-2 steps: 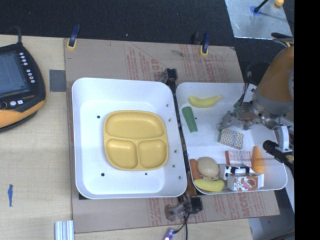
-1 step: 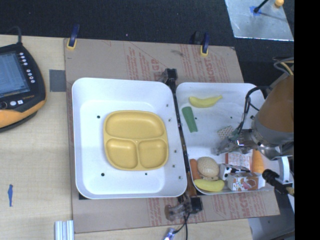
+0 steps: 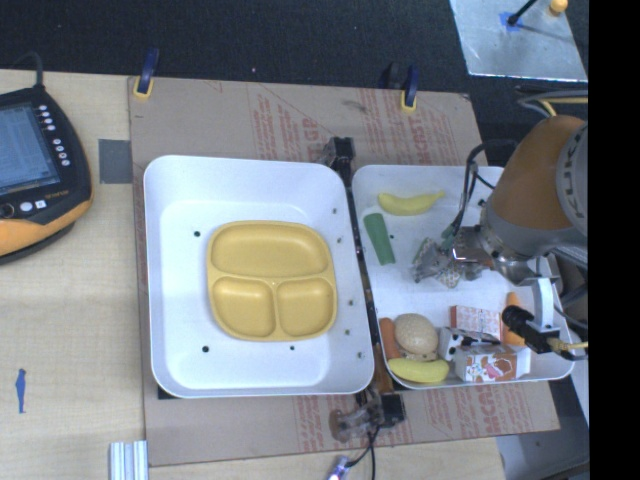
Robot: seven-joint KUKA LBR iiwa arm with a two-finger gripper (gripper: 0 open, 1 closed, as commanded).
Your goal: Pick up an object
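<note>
My gripper hangs low over the middle of the right bin, reaching in from the right under the grey arm and its orange band. Just left of it lies a green stick, and a yellow banana rests beyond it near the bin's far wall. Toward the near end sit a beige round object, a second banana, an orange carrot-like piece, a red-and-white carton and another small carton. I see nothing held in the gripper.
The left bin holds a yellow divided plate. A teach pendant lies on the bench at far left. Clamps pin the cardboard sheet at the back. Cables run along the arm's right side.
</note>
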